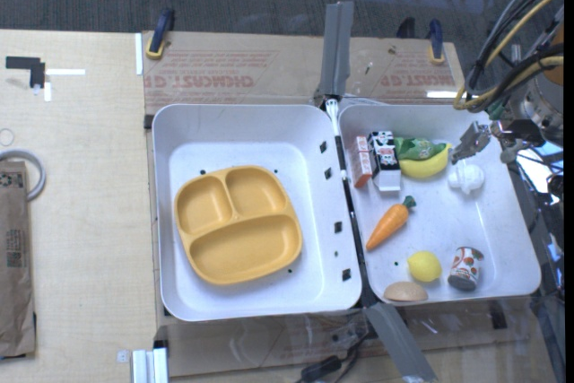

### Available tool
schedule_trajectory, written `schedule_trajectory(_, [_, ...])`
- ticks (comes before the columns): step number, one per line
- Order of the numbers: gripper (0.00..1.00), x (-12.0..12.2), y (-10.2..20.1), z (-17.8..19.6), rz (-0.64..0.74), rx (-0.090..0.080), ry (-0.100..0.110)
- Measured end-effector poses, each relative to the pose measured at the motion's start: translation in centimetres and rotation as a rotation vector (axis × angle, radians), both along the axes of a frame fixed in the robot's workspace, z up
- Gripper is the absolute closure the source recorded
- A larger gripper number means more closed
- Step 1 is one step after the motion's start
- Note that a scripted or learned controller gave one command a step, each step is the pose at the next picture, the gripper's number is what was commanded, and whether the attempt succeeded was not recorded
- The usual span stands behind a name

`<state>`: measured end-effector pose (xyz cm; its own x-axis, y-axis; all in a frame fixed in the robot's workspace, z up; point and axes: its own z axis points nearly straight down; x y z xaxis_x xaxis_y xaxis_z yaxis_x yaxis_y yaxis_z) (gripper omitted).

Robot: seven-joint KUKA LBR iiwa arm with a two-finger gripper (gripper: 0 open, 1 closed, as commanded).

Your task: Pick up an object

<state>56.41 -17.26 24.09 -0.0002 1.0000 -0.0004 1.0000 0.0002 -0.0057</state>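
While the pincer [470,145] hung by the right bin's [525,224] far edge, I could not tell its state. A white object [466,178] lay just beneath it, the banana [423,161] beside; the yellow plate [238,224] sat well apart in the left bin [166,220].

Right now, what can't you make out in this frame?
- gripper: too small and blurred to read its jaw state, camera view.
- arm: cut off by the right edge, partly behind cables.
- white object under the gripper: too pale against the right bin to identify.
- small cartons: print too small to read.
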Motion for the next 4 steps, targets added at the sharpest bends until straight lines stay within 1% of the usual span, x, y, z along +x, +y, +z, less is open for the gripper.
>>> schedule_trajectory(1, [0.0, 5.5, 1.4, -5.2, -0.231, -0.002, -0.001])
schedule_trajectory(2, [0.0, 8.5, -1.9, -14.3, -0.203, -0.001, -0.013])
schedule_trajectory(3, [1.0, 8.7, -2.0, -13.3, -0.2, -0.004, -0.017])
schedule_trajectory(4, [1.0, 5.9, 3.1, -14.0, -0.149, -0.007, -0.025])
